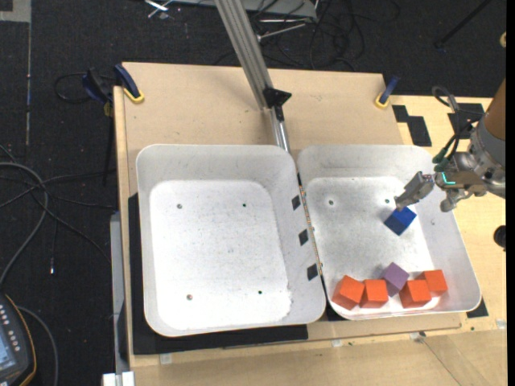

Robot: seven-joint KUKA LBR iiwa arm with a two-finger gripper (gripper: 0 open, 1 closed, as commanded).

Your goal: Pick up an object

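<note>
We see the gripper (430, 193) fingers spread wide just above the blue block (400, 219) in the right bin (451, 240).

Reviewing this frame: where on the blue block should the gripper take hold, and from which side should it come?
Grip the blue block across two opposite flat side faces, coming down from above. It lies alone on the right bin's floor, turned diagonal to the bin walls, so the gripper probably needs rotating to match. The orange blocks sit well apart.

We note a wooden bench (209, 107), blue-and-yellow clamps (129, 85) at its far corners, a slanting metal pole (241, 39), and cables (32, 191) on dark floor.
</note>
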